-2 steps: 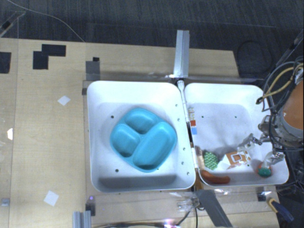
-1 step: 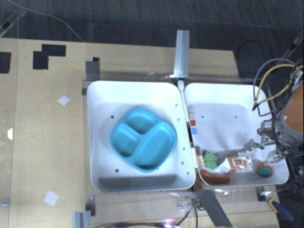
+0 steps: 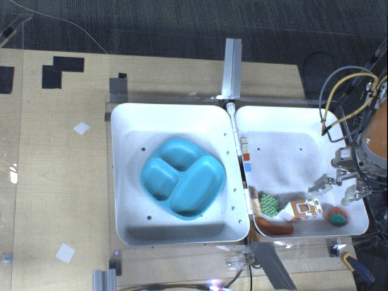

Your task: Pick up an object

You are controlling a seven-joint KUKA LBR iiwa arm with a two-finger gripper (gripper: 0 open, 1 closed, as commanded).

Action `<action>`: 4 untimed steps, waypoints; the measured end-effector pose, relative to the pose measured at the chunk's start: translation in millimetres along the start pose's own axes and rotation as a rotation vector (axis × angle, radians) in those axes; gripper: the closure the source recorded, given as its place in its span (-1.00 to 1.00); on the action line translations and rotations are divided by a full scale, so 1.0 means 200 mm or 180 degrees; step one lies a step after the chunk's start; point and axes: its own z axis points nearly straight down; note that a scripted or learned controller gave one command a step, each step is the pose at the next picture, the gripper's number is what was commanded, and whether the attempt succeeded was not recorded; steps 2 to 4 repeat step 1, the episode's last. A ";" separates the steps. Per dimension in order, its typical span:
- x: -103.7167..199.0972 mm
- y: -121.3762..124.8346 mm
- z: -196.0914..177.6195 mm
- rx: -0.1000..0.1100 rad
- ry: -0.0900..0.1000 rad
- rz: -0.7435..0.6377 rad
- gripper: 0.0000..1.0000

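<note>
1. The gripper (image 3: pixel 333 185) hovers in the right bin (image 3: pixel 285 144), fingers spread, gripping nothing.
2. The carton (image 3: pixel 306 208) lies just beside it, toward that bin's near wall.
3. It looks light, stiff, crushable; pinch its narrow sides.

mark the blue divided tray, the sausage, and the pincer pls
blue divided tray (image 3: pixel 183 178): camera view, centre where the compartments meet.
sausage (image 3: pixel 274 226): camera view, middle of its length.
pincer (image 3: pixel 333 188): camera view, midway between the fingertips.
</note>
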 end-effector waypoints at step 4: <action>-0.02 0.05 0.15 0.0085 0.0006 -0.0639 -1.00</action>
